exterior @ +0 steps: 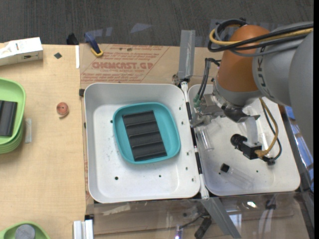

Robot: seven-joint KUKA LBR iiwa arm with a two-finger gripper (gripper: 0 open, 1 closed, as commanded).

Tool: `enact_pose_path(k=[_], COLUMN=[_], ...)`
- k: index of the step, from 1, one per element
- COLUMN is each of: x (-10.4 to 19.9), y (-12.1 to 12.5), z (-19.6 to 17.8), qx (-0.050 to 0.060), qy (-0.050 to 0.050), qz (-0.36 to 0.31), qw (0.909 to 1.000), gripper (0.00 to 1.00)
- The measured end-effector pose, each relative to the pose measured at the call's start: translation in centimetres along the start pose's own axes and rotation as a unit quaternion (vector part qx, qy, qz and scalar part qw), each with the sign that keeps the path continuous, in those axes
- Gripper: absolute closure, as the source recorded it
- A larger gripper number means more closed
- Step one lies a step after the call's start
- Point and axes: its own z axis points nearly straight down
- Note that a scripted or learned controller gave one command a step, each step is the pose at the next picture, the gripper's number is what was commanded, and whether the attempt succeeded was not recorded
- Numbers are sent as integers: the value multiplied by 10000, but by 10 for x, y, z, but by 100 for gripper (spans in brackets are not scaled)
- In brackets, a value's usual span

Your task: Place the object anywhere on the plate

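Wooden bench (45,173) fills the near side, with a green lid (22,231) at its near left corner. Two white bins stand on it side by side. In the left bin (99,178) lies a teal plate (172,133), and a black ribbed block (144,136) rests flat on the middle of the plate. In the right bin (279,178) I see a small black piece (224,168) on the floor. The arm (244,63) leans over this bin from the right, and the gripper (203,126) hangs near the wall between the bins. I cannot tell if it is wide or narrow. A green tray (15,91) sits at the left edge. Behind the bins is cardboard (124,61) with red print, then a white box (20,50) and dark floor (124,9).
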Motion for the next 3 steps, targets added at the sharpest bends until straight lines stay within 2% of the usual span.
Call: enact_pose_path(k=[1, 2, 3], x=[0, 6, -38], y=[0, 78, 90], z=[0, -1, -13], qx=[-1, -3, -20], qy=[0, -3, -5], qz=[0, -250, -855], qw=[10000, 9997, 9963], gripper=[0, 0, 0])
